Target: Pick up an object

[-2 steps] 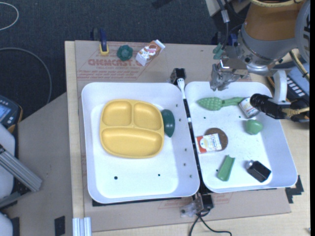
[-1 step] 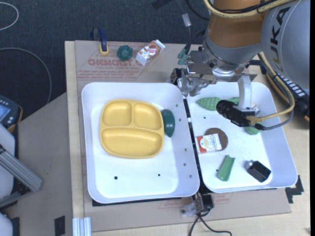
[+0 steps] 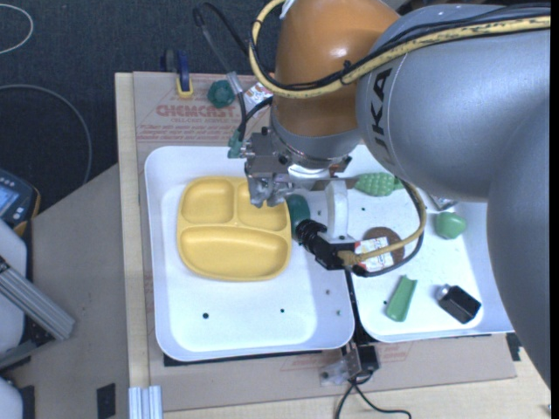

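My gripper [image 3: 269, 188] hangs low over the left bin [image 3: 236, 321], at the right edge of a yellow divided plate [image 3: 232, 230] that lies in that bin. A small dark teal thing [image 3: 299, 206] sits just right of the gripper, by the plate's rim; whether it is held is hidden by the wrist. The orange band and the grey arm cover much of the right bin [image 3: 437, 326].
In the right bin lie a bumpy green piece [image 3: 377, 183], a rounded green piece [image 3: 451, 225], a green block [image 3: 402, 298], a small black block [image 3: 458, 302] and a brown disc [image 3: 381, 239]. A teal thing [image 3: 222, 91] and a blue clamp [image 3: 183, 70] sit behind the bins.
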Motion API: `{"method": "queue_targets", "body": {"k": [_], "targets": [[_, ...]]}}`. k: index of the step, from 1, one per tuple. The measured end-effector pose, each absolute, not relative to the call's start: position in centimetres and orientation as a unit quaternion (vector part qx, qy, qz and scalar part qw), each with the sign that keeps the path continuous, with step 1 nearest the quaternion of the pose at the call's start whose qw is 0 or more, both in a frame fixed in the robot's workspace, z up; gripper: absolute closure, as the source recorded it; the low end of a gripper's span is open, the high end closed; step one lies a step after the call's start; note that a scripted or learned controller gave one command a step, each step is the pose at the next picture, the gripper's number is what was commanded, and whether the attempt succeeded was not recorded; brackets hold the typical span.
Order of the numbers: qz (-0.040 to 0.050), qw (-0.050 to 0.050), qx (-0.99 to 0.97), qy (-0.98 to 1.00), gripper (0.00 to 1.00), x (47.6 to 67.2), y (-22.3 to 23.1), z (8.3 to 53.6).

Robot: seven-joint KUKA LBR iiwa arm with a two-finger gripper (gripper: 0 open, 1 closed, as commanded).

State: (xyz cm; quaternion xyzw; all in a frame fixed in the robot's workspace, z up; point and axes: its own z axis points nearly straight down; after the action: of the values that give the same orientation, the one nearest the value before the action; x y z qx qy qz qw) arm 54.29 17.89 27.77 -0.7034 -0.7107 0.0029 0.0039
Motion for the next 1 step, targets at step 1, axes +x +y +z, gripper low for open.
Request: {"method": "queue_targets", "body": {"k": [1], "targets": [[0.0023, 0.002, -0.708, -0.706, 1.00, 48.54, 12.55, 32.07]]}}
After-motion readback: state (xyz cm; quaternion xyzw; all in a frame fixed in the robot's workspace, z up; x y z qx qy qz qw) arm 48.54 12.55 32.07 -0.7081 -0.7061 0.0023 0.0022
